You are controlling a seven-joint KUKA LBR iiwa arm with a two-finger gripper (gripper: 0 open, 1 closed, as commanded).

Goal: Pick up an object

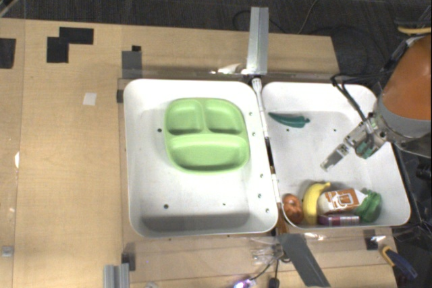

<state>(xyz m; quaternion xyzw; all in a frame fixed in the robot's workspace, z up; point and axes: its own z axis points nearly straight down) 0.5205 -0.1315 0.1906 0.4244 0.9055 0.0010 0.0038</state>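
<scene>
We see the gripper (335, 158) over the right bin (307, 152); whether its fingers are wide or narrow, we cannot tell. The banana (312, 200) lies at 6 o'clock from it, among crowded things, so we should descend straight and slowly.

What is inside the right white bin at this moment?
Inside the right bin a dark green item lies near the far wall. A banana, a brown round item, a packet and a green item cluster at the near edge. The gripper hovers above.
</scene>
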